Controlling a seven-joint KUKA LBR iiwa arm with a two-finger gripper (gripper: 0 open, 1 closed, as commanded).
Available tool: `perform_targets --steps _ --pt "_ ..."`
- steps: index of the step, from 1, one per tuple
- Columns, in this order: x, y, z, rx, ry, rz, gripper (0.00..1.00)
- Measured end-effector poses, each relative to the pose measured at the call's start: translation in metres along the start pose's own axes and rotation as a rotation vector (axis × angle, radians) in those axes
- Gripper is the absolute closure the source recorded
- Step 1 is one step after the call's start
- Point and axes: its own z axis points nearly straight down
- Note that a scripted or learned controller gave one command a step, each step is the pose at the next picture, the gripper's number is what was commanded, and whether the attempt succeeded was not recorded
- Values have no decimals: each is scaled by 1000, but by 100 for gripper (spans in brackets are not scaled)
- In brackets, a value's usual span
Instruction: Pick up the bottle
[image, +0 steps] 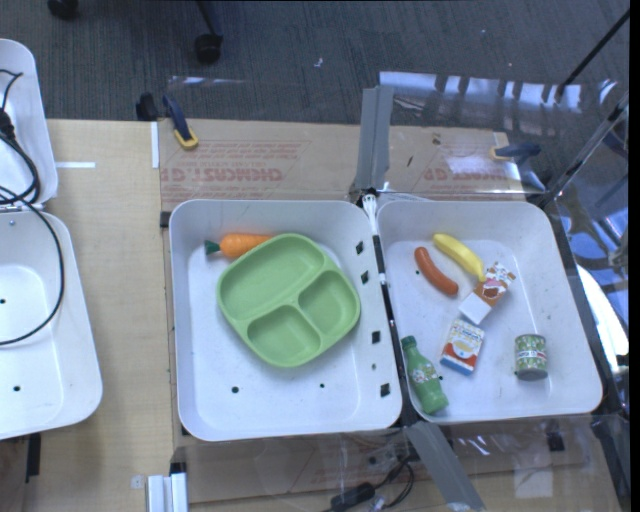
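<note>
A small green bottle (424, 376) lies in the right bin (570, 300), near its front left corner, with its cap pointing toward the back. Its label faces up. It lies apart from the small carton beside it.
The right bin also holds a yellow banana (459, 255), a sausage (436, 271), two small cartons (493, 284) (463, 347) and a green can (530, 357). The left bin (200, 380) holds a green divided plate (288, 298) and a carrot (240, 245) at its back left.
</note>
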Motion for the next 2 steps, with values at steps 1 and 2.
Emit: perform_targets --steps 1,2 --pt "0 1 -7 4 -3 -4 100" --pt "0 1 -7 4 -3 -4 0"
